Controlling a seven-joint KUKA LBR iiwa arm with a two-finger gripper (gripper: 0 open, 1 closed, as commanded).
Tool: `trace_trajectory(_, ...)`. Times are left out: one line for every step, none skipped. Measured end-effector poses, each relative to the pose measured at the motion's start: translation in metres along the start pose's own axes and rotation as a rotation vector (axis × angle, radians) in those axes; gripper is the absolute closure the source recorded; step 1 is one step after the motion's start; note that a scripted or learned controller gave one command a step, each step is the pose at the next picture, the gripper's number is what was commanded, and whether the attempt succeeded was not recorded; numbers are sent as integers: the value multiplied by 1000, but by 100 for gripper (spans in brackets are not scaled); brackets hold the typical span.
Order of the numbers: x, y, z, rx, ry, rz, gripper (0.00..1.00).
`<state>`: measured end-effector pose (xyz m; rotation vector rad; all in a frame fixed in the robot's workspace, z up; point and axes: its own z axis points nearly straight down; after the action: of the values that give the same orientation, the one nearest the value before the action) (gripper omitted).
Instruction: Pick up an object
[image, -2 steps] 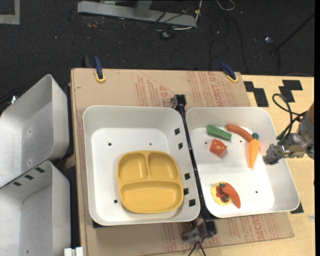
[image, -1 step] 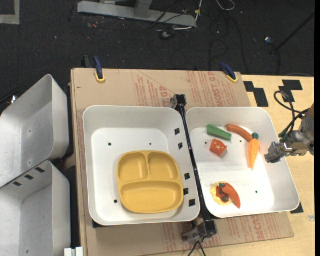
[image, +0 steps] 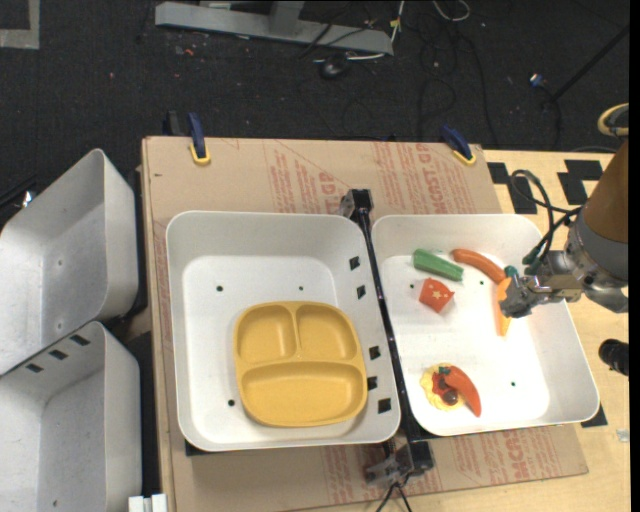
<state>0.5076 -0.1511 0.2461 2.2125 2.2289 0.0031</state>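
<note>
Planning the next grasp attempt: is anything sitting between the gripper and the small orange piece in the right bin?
Nothing visible does. The gripper is right at the upper end of the small orange piece, with bare bin floor around it.

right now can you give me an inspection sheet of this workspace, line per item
surface: brown board bearing two white bins, left bin and right bin, side by side
job's things: in the right bin, green piece, orange sausage-like piece, red piece, orange carrot-like piece, small yellow-and-red pile
clutter: yellow divided tray in the left bin
grippers: gripper over the right bin's right side, at the carrot-like piece; grip cannot be judged
cables: black cables near the arm, more on the dark floor
surroundings: two spare white bins to the left of the board
</note>
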Motion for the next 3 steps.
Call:
trace_trajectory(46,11,-3,1,0,0,100)
trace_trajectory(105,36,-3,0,1,-2,100)
trace_trajectory(146,54,6,1,0,0,100)
